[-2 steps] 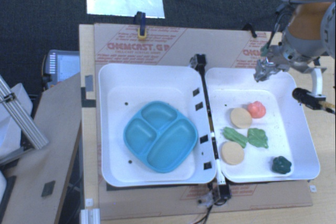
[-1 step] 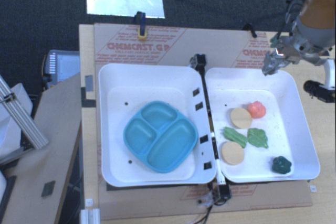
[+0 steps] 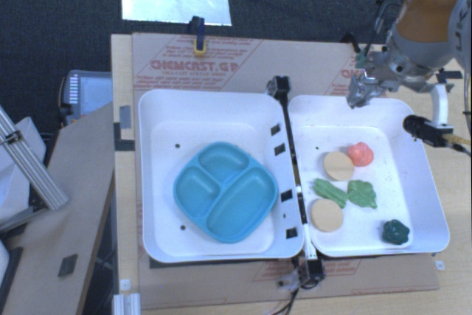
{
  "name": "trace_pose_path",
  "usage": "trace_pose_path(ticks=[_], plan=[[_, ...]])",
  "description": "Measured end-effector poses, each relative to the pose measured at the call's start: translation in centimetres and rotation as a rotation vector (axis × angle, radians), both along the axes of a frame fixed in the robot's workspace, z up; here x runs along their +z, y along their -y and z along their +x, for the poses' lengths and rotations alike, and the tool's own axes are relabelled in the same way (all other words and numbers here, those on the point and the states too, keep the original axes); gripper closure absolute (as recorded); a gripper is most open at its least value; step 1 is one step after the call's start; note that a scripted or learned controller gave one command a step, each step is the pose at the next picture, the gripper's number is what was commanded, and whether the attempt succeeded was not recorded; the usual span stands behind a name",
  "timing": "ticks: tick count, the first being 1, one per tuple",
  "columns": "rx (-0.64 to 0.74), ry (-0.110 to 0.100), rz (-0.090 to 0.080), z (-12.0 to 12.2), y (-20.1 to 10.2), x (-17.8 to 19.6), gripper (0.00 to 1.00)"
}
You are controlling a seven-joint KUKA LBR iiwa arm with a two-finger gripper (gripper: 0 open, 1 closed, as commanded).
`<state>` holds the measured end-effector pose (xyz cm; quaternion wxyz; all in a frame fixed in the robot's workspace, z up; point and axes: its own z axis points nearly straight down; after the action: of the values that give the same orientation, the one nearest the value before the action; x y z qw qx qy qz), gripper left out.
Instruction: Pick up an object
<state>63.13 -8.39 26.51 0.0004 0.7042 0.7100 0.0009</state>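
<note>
My gripper (image 3: 358, 95) hangs over the far rim of the right bin (image 3: 424, 181), pointing down, with nothing seen between its fingers. In that bin lie a pink-red round piece (image 3: 361, 154), a tan disc (image 3: 338, 166), a second tan disc (image 3: 326, 215), a long green pod (image 3: 331, 192), a leafy green piece (image 3: 361, 193) and a dark green lump (image 3: 395, 232). All of them sit nearer the front than the gripper, apart from it.
The left bin (image 3: 158, 158) holds a blue divided plate (image 3: 224, 190). Black clips (image 3: 279, 87) run along the seam between the bins. A yellow clamp (image 3: 199, 37) sits at the bench's far edge. A black fixture (image 3: 420, 127) juts over the right bin's right rim.
</note>
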Motion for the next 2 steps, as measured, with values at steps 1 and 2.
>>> trace_pose_path(ticks=[1,2], plan=[[0.002,-0.003,0.001,-1.4,-5.5,-1.7,1.0],[0.002,0.0,0.001,-1.5,-10.8,-2.0,1.0]])
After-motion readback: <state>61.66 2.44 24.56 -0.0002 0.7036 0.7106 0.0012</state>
